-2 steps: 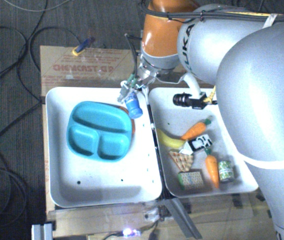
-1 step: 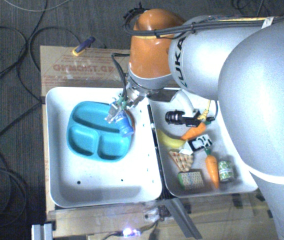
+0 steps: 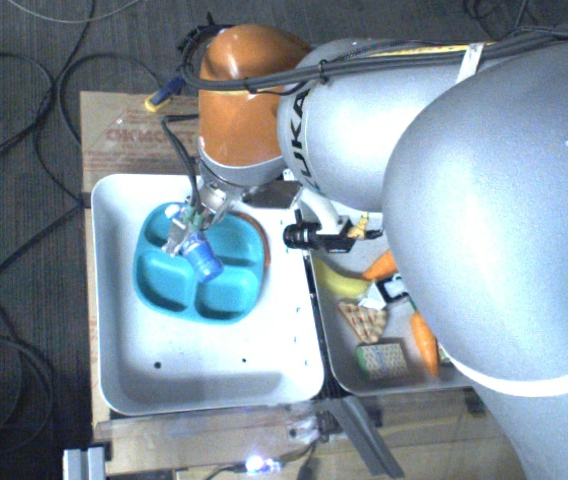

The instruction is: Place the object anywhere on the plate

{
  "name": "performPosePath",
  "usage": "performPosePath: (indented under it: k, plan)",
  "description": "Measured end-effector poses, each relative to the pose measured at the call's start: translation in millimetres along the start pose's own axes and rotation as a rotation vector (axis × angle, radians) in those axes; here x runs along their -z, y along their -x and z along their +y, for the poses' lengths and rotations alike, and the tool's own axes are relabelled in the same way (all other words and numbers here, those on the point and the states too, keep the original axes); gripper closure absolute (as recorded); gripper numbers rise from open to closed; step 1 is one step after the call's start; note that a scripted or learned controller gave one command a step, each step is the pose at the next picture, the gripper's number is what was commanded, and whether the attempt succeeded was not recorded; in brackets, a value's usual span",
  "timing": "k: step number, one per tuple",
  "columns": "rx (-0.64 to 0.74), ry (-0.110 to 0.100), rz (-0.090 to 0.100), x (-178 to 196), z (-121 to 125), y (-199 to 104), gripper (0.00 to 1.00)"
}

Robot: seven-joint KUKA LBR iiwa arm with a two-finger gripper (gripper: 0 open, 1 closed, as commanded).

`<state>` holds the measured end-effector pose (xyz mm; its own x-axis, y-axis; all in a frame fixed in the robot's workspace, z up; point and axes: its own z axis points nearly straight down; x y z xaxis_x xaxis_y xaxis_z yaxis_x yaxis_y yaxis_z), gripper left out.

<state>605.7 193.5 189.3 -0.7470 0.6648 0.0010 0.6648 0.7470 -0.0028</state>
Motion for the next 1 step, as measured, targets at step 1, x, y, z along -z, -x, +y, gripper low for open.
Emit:
performPosePath:
  k: [1]
  plan:
    - [-0.015, 0.0, 0.001, 21.7, -3.5, -42.5, 1.0]
